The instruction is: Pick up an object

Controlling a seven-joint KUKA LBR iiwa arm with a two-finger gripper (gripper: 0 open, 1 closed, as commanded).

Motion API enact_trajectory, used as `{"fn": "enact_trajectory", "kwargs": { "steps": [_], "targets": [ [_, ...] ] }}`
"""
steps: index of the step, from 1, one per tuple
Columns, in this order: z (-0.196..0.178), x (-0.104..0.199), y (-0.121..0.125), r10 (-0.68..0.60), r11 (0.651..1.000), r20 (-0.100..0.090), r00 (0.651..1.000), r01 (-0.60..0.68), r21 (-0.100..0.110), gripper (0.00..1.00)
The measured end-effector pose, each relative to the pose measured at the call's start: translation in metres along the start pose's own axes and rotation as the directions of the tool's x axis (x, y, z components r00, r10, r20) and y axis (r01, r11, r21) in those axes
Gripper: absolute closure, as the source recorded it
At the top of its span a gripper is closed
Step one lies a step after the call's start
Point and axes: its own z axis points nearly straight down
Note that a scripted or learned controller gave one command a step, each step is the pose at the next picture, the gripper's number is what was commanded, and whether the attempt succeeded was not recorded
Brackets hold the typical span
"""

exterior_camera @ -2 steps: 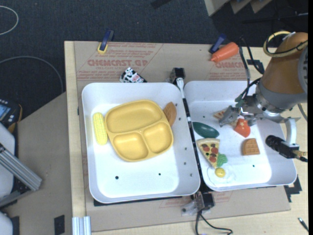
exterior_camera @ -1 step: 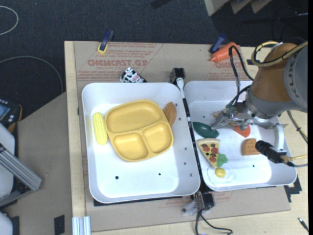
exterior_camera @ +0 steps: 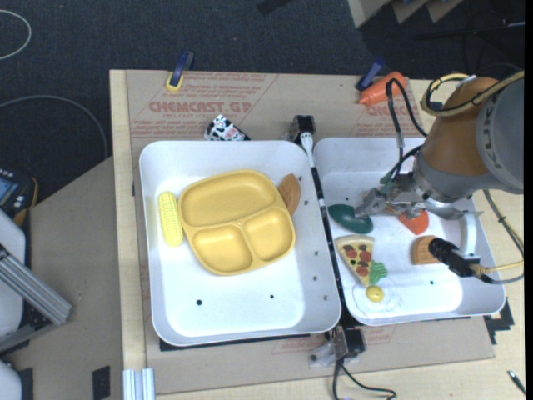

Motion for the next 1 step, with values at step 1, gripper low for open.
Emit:
{"fn": "enact_trajectory", "kwargs": {
  "steps": [1],
  "targets": [
    [-0.0109,-0.0011,0.0010,0.001,1.000,0.003,1.000,-0.001,-0.006,1.00]
  ]
}}
